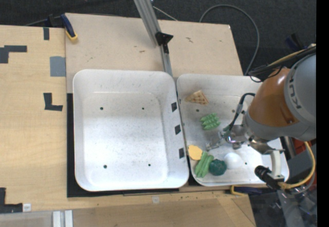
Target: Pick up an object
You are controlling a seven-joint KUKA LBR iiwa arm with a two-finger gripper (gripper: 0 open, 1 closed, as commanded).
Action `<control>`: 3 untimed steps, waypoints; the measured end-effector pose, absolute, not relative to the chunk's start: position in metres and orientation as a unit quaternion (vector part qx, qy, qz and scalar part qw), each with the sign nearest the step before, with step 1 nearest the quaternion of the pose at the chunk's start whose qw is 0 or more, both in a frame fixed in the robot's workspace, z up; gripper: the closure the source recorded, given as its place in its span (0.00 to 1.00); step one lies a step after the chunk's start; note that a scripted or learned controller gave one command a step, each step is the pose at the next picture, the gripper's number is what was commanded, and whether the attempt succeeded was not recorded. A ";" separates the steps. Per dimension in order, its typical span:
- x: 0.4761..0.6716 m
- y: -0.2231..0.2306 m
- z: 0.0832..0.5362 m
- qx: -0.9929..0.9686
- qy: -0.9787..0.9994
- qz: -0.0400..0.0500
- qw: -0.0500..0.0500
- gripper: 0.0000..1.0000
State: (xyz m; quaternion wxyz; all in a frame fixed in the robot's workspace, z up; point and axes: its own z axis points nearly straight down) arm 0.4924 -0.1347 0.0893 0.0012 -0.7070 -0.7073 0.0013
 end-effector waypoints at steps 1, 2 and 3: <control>0.493 -0.134 0.101 -0.707 -0.708 0.001 0.002 1.00; 0.497 -0.136 0.163 -0.707 -0.708 -0.001 -0.002 1.00; 0.491 -0.134 0.208 -0.707 -0.708 -0.001 -0.001 1.00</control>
